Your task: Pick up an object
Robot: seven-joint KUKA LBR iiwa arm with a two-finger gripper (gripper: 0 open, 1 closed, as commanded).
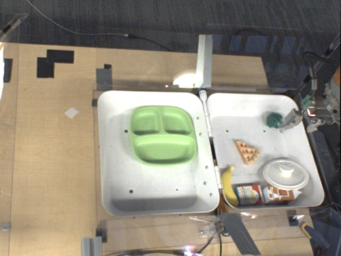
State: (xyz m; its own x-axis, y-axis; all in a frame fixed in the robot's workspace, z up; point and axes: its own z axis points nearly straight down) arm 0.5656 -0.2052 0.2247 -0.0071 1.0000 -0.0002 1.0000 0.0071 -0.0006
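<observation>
My gripper [301, 120] hangs at the right rim of the right bin [224, 106], close beside a small teal object [274, 120] in that bin's far right corner. A triangular waffle-like piece [246, 152] lies mid-bin. Nearer the front sit a round white lidded bowl [285, 174], a yellow banana [228, 185], a small can [248, 194] on its side and a brown-and-white carton [281, 194]. Nothing shows as held by the gripper.
The left bin [114, 159] holds a green divided plate [162, 134]. A metal post [204, 63] rises behind the wall where the two bins meet. Wooden bench surface [48, 153] spreads to the left, and cables lie at the right edge.
</observation>
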